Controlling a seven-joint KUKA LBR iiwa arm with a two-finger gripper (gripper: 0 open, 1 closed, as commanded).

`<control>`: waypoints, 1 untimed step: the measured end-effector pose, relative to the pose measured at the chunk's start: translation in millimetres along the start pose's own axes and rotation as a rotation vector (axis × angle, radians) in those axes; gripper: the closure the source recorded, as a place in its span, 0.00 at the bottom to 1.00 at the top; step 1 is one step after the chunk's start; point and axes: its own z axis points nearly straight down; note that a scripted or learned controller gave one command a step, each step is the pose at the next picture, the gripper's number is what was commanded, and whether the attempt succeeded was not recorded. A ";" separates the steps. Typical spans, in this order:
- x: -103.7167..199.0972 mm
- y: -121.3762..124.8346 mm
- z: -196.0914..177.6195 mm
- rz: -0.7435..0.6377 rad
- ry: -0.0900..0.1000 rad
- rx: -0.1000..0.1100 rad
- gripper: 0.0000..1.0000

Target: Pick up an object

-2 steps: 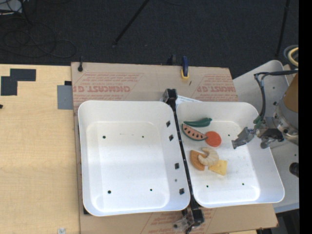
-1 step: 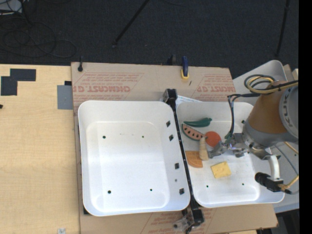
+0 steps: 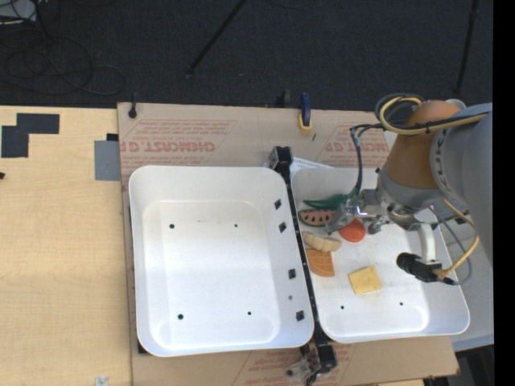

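Note:
My gripper [image 3: 359, 215] is low over the back of the right bin [image 3: 418, 316], among the toys there. A red-orange round piece [image 3: 352, 232] lies just under and in front of it; whether they touch is unclear. To its left are a green piece [image 3: 333, 202] and a red watermelon-like slice [image 3: 317, 215]. A pale beige oblong piece [image 3: 320, 242] and an orange wedge [image 3: 321, 263] lie near the bin's left wall. Alone toward the middle of the bin sits a yellow block [image 3: 364, 280].
The left bin [image 3: 145, 215] stands beside the right one, with a black divider rail [image 3: 293, 240] between them. Both rest on a cardboard sheet [image 3: 201, 135]. The grey arm with its orange band [image 3: 418, 147] reaches in from the right.

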 end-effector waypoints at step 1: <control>-2.6 -2.6 -9.8 0.005 0.000 0.005 1.00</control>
